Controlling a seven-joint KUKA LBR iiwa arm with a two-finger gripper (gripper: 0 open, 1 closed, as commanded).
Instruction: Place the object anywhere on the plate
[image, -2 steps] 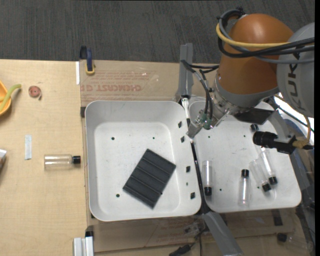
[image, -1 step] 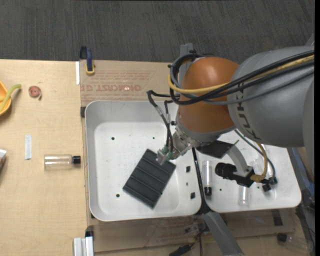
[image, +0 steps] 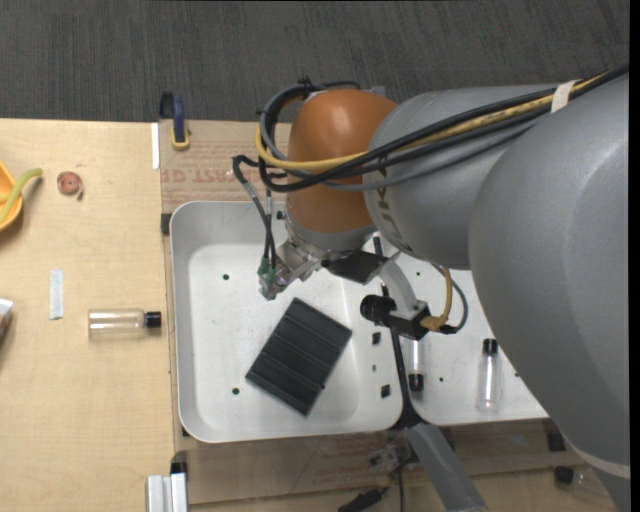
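Gripper (image: 272, 283) of the grey arm hangs over the left shallow white bin (image: 200, 300), just above the flat black ribbed rectangular plate (image: 298, 356); whether it carries anything cannot be told, so a release here risks dropping nothing, or missing the plate

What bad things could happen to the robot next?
The gripper hangs just above the black ridged slab, near one corner, so a grab there might tip it or slip off. The slab also lies tilted in the left bin, which could make lining up harder.
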